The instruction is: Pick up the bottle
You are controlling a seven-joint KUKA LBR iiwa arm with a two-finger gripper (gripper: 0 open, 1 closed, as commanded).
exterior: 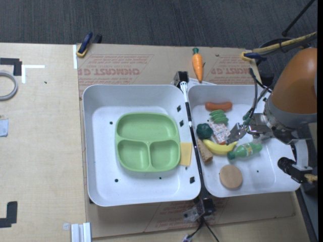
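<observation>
The bottle (246, 149) is small and green and lies on its side in the right bin (267, 180), its dark cap pointing left toward a yellow banana (219, 146). My gripper (239, 133) hangs just above and slightly left of the bottle, over the gap between the banana and a small printed packet (220, 131). The grey wrist and orange band (301, 79) reach in from the right. Nothing visibly sits in the gripper.
The right bin also holds a red sausage (218, 105), a green pod (218, 116), a broccoli piece (204, 130), a brown stick (204, 150) and a round tan disc (231, 177). The left bin (96, 135) holds a green divided plate (148, 142) and a yellow slice (185, 154). A carrot (197, 64) lies on the cardboard.
</observation>
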